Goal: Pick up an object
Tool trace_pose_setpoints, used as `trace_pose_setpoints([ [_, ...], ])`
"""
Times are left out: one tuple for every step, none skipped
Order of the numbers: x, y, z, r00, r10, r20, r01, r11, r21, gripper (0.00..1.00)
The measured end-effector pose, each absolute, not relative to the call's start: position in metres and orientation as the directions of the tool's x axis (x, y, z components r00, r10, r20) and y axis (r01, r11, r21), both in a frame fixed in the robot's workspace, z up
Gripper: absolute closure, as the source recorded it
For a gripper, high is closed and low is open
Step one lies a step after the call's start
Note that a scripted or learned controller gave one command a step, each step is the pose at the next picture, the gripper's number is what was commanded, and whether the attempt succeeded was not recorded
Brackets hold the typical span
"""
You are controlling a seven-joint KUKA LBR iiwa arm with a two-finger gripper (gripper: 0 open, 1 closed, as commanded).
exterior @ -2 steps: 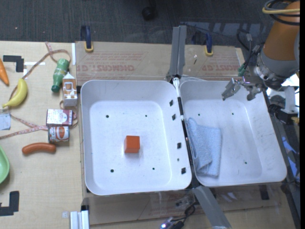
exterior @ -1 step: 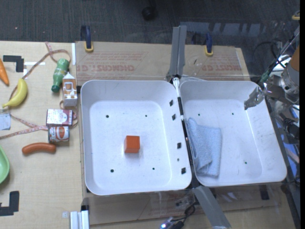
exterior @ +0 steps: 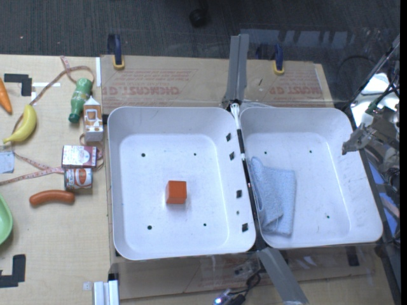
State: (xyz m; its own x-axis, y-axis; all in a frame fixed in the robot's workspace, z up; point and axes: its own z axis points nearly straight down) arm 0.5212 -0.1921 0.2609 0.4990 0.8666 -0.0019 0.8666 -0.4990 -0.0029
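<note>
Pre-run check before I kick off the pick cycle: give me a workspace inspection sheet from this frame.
Surface: two white bins side by side, left bin, right bin, on a bench with cardboard behind them.
Job's things: orange block in the left bin; light blue cloth crumpled in the right bin.
Clutter: banana, green bottle, sausage, can, small cartons, all left of the bins.
Grippers: gripper over the right bin's right rim, fingers unclear.
Cables: nothing seen.
Surroundings: dark carpet, blue clamps.

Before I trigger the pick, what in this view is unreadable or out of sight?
- Gripper, camera view: small at the right edge, fingers too blurred to read.
- Cloth: folds hide whatever lies beneath.
- Orange block: its far faces are turned away.
- Green dish: cut by the left edge.
</note>
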Motion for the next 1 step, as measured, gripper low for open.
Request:
trace_pose_setpoints([
  [0.5002, -0.2143, 0.3302, 0.710, 0.704, -0.003, 0.704, -0.710, 0.000, 0.00],
])
